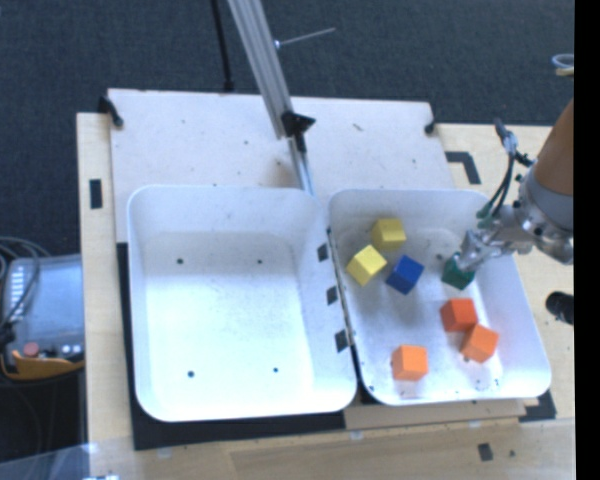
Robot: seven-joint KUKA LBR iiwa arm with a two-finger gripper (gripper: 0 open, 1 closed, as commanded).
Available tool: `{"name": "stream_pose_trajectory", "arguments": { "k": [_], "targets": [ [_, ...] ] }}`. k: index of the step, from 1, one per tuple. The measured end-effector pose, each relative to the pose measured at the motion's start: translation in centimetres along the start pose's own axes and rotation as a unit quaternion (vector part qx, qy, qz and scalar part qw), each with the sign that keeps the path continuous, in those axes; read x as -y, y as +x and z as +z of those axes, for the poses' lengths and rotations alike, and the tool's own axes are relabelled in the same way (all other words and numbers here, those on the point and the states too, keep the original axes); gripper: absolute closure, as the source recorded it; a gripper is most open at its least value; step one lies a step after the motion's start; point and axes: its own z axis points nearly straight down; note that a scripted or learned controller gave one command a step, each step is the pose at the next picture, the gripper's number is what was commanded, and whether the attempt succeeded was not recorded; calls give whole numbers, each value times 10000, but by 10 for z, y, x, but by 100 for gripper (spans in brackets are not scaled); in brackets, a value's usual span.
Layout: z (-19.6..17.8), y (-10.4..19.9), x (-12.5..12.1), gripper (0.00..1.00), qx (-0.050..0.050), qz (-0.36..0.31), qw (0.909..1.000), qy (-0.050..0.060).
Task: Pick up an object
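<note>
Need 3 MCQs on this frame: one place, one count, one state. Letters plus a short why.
1. Where are the blocks?
A. left bin
B. right bin
C. on the bench

2. How many orange blocks?
A. one
B. two
C. three

3. The gripper is
A. over the left bin
B. at the green block
C. above the yellow blocks

Key:
1 B: all blocks lie in the right bin.
2 C: orange blocks at.
3 B: the gripper sits right at the green block.
</note>
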Motion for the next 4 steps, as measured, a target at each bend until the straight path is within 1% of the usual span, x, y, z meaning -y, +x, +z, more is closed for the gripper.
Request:
{"name": "stream_pose_trajectory", "arguments": {
  "k": [1,2,3,4],
  "targets": [
    [-1,40,-15,100,-15,-16,10000,21],
    [8,91,-37,100,-18,-24,10000,22],
    [-5,140,-59,100,-20,-23,10000,17],
    [-14,186,-71,100,-21,-21,10000,21]
  ]
}}
